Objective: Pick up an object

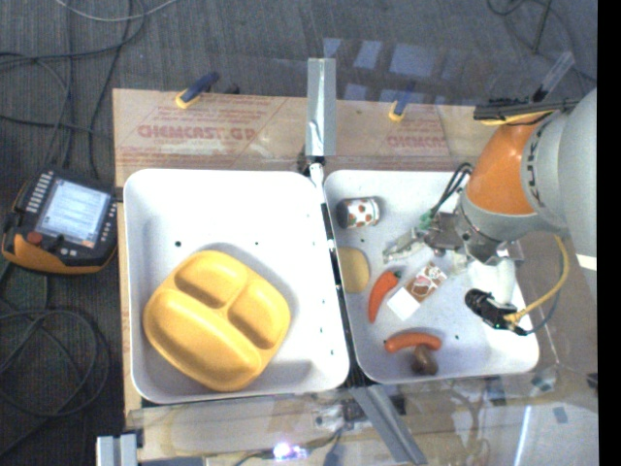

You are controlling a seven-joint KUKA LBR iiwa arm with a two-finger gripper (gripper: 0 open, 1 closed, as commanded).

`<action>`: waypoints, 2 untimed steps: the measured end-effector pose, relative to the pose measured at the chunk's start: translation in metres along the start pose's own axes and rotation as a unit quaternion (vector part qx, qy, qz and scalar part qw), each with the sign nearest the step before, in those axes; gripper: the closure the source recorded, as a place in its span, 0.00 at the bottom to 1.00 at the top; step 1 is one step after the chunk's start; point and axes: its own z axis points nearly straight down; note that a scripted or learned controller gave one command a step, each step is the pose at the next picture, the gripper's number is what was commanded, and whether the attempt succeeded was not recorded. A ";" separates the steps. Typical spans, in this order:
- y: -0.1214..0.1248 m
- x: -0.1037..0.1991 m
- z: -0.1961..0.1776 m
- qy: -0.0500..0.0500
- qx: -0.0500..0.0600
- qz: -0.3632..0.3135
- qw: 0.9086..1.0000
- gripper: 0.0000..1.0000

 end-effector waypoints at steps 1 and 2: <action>-0.047 -0.012 -0.001 0.000 -0.003 0.032 0.999 0.00; -0.046 -0.015 -0.010 -0.001 -0.004 0.033 0.999 1.00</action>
